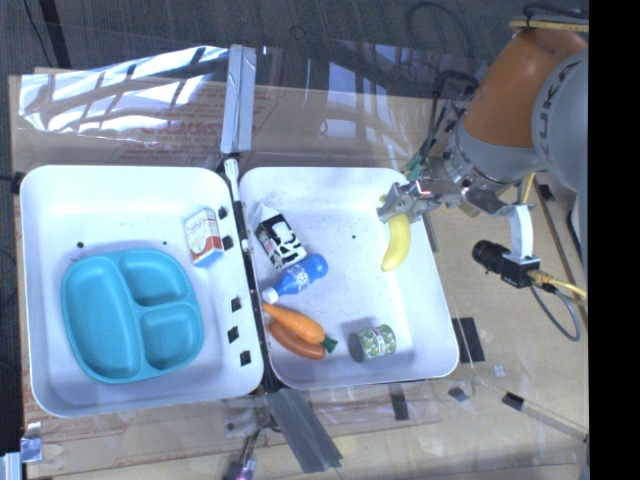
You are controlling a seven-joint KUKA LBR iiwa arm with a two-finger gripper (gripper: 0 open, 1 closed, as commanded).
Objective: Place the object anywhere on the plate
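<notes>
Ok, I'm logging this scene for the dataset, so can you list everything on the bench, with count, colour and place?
Compartment plate: one, turquoise plastic, left bin.
Small carton: one, white and red, left bin, above the plate's right side.
Banana: one, yellow, right bin, at the gripper.
Bottle: one, blue with white cap, right bin centre.
Black-and-white carton: one, right bin, above the bottle.
Carrot: one, orange, right bin's lower left.
Can: one, green-patterned, right bin's lower edge.
Bins: two, white, side by side.
Gripper: one, grey, over the banana's top end.
</notes>
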